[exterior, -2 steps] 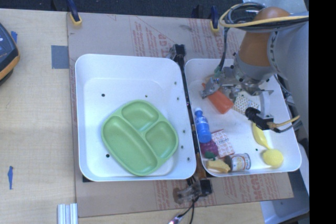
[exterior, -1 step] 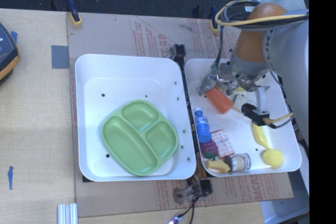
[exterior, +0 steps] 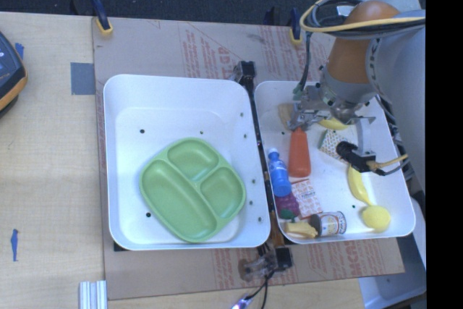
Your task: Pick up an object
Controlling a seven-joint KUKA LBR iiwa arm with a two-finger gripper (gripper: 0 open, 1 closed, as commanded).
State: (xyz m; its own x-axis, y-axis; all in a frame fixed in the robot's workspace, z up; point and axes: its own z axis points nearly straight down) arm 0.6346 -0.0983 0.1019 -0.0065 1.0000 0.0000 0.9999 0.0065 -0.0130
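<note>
Over right white bin | grey two-finger gripper is poised at top end of orange plastic bottle | finger state cannot be told | blue bottle lies just left.

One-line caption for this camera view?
Gripper low over the cluttered right bin near an orange bottle; green divided plate in left bin.

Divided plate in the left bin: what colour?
Light green divided plate, clearest in the camera view.
</note>
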